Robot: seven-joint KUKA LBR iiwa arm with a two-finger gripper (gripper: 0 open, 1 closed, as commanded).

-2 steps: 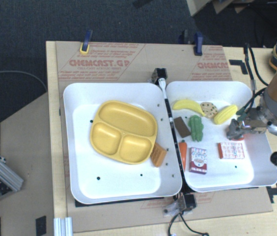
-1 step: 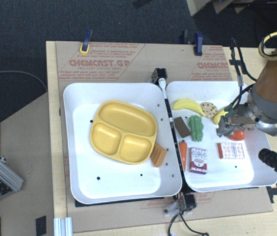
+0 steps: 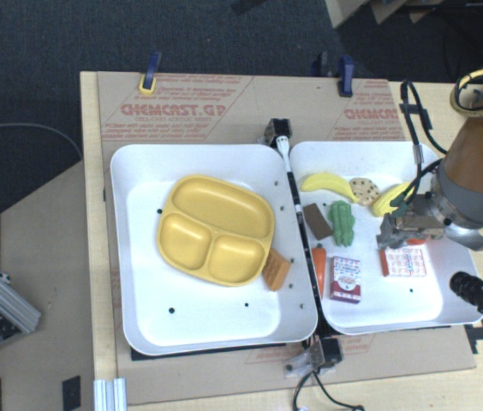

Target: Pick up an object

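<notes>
My gripper [image 3: 402, 232] hangs over the right bin [image 3: 447, 302], near its right side. It sits just above a flat red and white packet [image 3: 406, 264] and just below a yellow banana [image 3: 390, 199]. Left of it lie a green vegetable [image 3: 342, 223], a brown bar [image 3: 316, 221], an orange carrot [image 3: 319, 266] and a small red and white box [image 3: 345, 279]. A second banana [image 3: 326, 183] and a round cookie [image 3: 362, 190] lie at the bin's back. I see nothing held in the gripper.
The left bin [image 3: 139, 255] holds a yellow divided plate [image 3: 214, 229] and a brown bread-like piece [image 3: 277, 271] by its right wall. Black cables [image 3: 413, 114] run behind the right bin. The arm's orange band [image 3: 481, 152] rises at the right.
</notes>
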